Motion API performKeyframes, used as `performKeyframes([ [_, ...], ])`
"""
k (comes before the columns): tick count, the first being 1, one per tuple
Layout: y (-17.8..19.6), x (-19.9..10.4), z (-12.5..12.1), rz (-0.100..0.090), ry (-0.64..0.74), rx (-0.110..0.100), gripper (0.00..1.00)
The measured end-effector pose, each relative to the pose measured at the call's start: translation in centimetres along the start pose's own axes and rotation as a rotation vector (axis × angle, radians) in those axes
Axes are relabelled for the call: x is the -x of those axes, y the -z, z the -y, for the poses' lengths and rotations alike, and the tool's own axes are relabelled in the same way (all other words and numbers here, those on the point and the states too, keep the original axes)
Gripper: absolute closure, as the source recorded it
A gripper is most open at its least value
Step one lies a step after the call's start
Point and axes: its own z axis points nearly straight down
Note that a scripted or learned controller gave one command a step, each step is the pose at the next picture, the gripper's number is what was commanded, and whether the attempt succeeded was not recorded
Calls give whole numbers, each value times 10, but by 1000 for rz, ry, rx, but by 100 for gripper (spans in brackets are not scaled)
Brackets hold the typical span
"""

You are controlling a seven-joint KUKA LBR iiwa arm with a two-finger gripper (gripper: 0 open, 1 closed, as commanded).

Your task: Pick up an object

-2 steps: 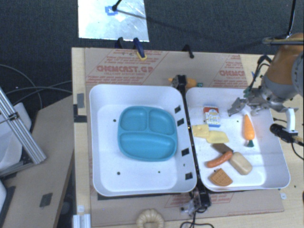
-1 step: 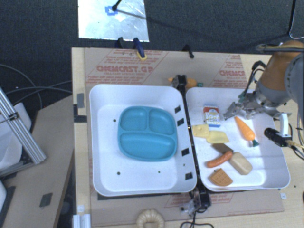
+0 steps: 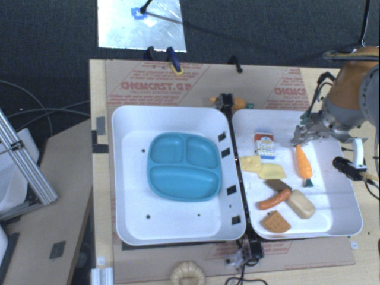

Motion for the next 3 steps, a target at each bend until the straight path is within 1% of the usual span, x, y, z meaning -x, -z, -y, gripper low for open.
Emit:
performKeyframes([
  [1, 57, -8, -9, 0, 0, 1, 100],
  [2, 122, -6, -10, 0, 0, 2, 100],
  [3, 129, -6, -11, -1, 0, -2, 100],
])
